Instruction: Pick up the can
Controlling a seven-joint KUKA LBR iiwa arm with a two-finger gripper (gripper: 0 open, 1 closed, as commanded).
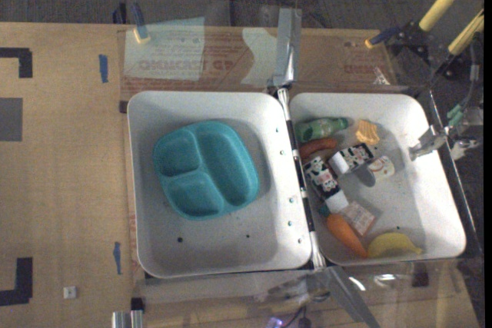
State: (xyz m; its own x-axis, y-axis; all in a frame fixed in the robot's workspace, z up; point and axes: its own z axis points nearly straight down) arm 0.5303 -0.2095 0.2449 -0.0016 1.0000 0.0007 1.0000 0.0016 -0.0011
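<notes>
A small pale cylinder [380, 167] that looks like the can lies on its side in the right bin [430, 203], just right of a black-and-white cow-print carton [355, 157]. A grey shape touches its lower left side. My gripper [428, 144] shows as a silvery piece hanging over the right bin's right rim, with dark wrist parts behind it at the frame's edge. It is a short way right of the cylinder and apart from it, with nothing seen in it.
The right bin also holds a green bottle [323, 126], a red sausage [318, 147], a second cow-print carton [321, 176], a carrot [346, 234], a banana [393, 245] and a small packet [360, 217]. A teal divided plate [206, 169] lies in the left bin [154, 242].
</notes>
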